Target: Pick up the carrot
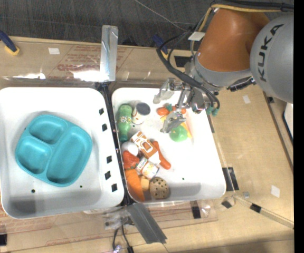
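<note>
The gripper [174, 115] hangs low over the right bin [207, 167], toward its twelve o'clock end, just above a green toy fruit [179, 134]; how far it is open cannot be told, and nothing shows between its tips. The carrot [160, 155] lies near that bin's centre among packets and toy food piled toward seven o'clock. The left bin [7, 141] holds a teal divided plate [53, 149]. "KUKA" is lettered on the arm [265, 51].
</note>
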Tool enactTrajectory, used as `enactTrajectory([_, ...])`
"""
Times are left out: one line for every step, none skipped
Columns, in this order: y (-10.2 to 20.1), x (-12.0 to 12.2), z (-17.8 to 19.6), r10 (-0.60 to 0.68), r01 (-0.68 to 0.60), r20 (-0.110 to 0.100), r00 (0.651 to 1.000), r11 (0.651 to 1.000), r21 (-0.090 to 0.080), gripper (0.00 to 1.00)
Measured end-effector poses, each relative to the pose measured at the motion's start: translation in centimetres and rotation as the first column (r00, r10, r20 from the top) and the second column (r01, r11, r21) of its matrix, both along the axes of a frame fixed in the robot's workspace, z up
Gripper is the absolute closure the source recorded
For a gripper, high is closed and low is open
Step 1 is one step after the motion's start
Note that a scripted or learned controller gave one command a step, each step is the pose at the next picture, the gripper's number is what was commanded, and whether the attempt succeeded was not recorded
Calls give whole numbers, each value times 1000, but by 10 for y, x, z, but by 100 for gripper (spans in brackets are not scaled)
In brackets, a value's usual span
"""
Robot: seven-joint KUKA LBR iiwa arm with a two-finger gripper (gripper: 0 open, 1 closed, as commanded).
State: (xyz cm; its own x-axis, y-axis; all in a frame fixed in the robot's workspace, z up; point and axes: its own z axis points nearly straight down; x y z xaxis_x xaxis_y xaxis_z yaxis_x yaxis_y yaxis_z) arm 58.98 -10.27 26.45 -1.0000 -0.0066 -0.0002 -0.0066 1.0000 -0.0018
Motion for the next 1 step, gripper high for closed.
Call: enactTrajectory([-64, -12, 25, 60, -60, 3, 998, 998, -1, 0])
